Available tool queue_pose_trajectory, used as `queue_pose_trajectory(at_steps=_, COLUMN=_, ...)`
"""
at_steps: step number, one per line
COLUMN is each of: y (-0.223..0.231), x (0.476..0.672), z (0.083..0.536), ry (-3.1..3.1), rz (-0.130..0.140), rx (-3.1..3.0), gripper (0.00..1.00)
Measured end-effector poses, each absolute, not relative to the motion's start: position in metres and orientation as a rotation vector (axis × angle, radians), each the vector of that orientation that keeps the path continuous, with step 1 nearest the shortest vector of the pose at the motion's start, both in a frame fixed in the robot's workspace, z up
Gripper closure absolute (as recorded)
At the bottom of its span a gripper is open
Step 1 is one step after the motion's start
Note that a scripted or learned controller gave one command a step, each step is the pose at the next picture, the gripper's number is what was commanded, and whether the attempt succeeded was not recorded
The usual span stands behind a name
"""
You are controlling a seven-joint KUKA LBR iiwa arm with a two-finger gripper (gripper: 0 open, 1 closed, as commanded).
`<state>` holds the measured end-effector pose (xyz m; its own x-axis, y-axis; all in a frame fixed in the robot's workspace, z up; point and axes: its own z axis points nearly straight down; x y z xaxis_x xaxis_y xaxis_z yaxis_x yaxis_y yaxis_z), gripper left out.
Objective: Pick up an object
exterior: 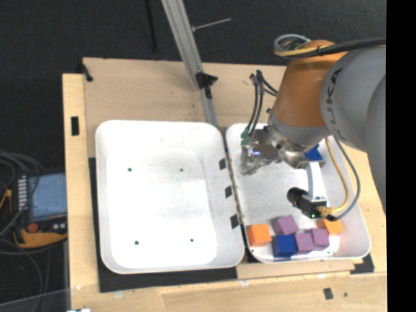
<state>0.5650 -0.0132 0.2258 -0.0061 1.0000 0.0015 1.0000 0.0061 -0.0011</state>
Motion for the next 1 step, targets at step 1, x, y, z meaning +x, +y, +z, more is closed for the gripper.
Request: queue_pose_trajectory(at_steps=1, y=0.0381, x=0.5413, z=0.2369, ry=-2.228, rz=-0.001, rx=-2.21, gripper=1.0)
